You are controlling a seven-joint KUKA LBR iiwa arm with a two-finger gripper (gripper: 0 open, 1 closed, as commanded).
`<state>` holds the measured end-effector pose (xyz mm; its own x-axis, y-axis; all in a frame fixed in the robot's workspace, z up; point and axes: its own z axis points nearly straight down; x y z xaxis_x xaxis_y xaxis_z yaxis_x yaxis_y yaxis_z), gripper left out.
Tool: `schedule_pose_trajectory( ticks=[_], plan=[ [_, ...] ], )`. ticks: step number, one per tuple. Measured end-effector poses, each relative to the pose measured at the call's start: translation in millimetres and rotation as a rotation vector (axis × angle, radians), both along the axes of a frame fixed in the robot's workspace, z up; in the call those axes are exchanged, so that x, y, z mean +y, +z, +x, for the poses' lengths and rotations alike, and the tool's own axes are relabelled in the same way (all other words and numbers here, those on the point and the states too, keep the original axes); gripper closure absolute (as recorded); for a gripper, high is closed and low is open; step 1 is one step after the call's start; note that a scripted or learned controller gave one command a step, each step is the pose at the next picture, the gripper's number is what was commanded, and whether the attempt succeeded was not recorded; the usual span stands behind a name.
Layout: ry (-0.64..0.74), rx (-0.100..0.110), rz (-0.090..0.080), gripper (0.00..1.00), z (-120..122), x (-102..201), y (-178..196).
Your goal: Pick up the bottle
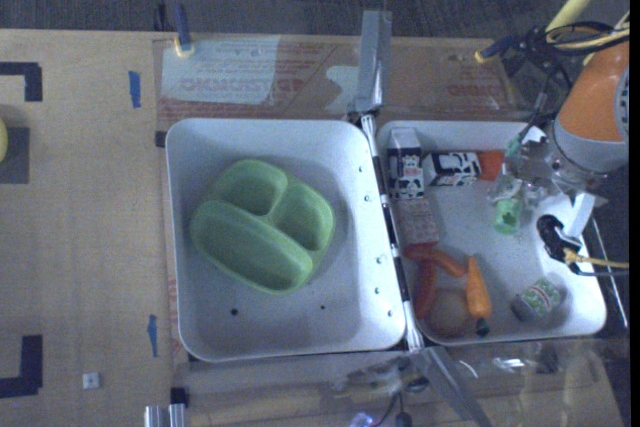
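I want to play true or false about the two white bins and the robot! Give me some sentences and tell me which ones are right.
1. The green divided plate lies in the left bin. True.
2. The green plate is in the same bin as the carrots. False: the orange carrots lie in the right bin.
3. The robot arm is over the right bin. True.
4. The black-and-white carton sits in the left bin. False: it is at the back of the right bin.
5. The arm has a blue band. False: it is orange.
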<state>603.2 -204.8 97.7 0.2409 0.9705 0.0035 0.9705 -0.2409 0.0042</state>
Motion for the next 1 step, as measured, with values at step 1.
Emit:
schedule_pose_trajectory(
  ticks=[1],
  plan=[
    [0.068, 0.002, -0.004, 1.0, 47.4, 54.0, 110.7]
  ],
)
